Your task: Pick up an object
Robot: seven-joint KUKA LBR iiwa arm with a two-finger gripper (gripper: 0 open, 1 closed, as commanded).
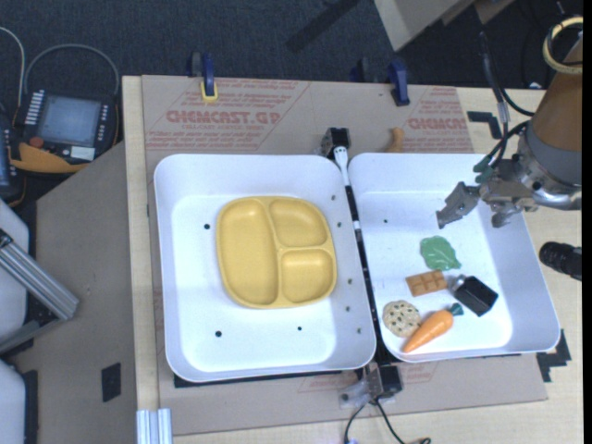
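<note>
A: Object candidates, all in the right bin (pixel 518 248). Start big. Counter (pixel 277 109): brown board, red lettering, two blue clamps at the far edge.

B: Noted. Next, left bin (pixel 176 248): white, shallow, holds one yellow divided plate (pixel 276 250), three compartments, lying flat near the middle.

A: Right bin, same kind, just beside the left one, a black strip between them. Arm (pixel 560 128) enters from the right, orange band above the wrist, over the bin's far right part.

B: Gripper (pixel 474 203)?

A: Hanging above the bin's upper half. Grey fingers (pixel 453 206) point left and down, spread apart, nothing between them. Whether they touch the bin floor, cannot tell.

B: Small items?

A: Clustered in the near half. Carrot (pixel 430 330): orange, lying at a slant by the near rim, green tip up right. Black block (pixel 475 295): just beside the carrot's tip. Green leafy piece (pixel 439 252): nearest the gripper, below it, apart from the fingers. Cookie (pixel 400 316): round, speckled, touching or almost touching the carrot's thick end. Cracker (pixel 427 283): brown, rectangular, between leaf and carrot.

B: Anything lifted?

A: All lie on the bin floor.
</note>
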